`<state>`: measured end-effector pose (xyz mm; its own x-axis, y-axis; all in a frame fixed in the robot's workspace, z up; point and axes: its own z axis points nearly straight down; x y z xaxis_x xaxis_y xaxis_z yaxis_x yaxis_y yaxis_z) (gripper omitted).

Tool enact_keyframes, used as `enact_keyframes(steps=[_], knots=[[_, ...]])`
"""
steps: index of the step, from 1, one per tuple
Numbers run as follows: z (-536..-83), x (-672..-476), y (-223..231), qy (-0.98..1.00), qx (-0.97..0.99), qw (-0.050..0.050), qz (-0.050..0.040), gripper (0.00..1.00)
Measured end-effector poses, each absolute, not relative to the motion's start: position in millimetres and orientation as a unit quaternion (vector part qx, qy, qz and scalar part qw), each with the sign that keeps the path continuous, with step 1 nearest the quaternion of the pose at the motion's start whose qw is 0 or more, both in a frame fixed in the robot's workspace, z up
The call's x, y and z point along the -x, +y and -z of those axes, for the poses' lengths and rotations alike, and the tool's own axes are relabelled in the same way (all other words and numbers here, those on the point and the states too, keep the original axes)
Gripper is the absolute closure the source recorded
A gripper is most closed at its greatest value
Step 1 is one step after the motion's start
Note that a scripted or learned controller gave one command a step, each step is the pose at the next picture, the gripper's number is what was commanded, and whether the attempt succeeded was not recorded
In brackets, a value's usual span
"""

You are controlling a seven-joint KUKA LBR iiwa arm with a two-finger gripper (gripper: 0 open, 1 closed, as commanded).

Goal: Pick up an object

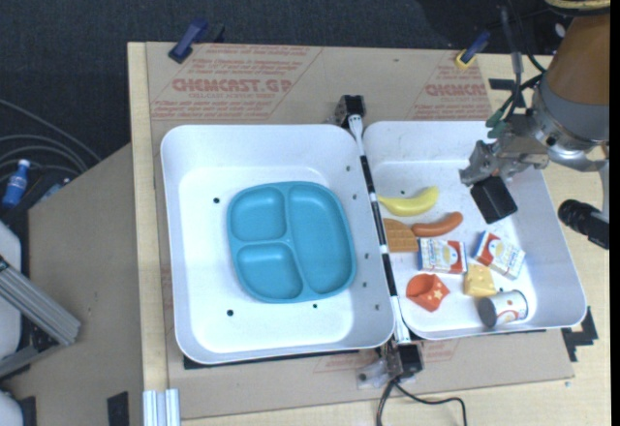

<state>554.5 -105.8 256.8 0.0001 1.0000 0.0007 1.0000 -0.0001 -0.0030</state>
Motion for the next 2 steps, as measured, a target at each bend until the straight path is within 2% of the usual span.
enact_keyframes(steps=[1, 2], knots=[[-264.3, -530.6, -77.0, -0.708, 0.707, 0.002, -0.0005, 1.0], [-248.2, -577.1, -117.1, -0.707, 0.707, -0.001, 0.0, 1.0]])
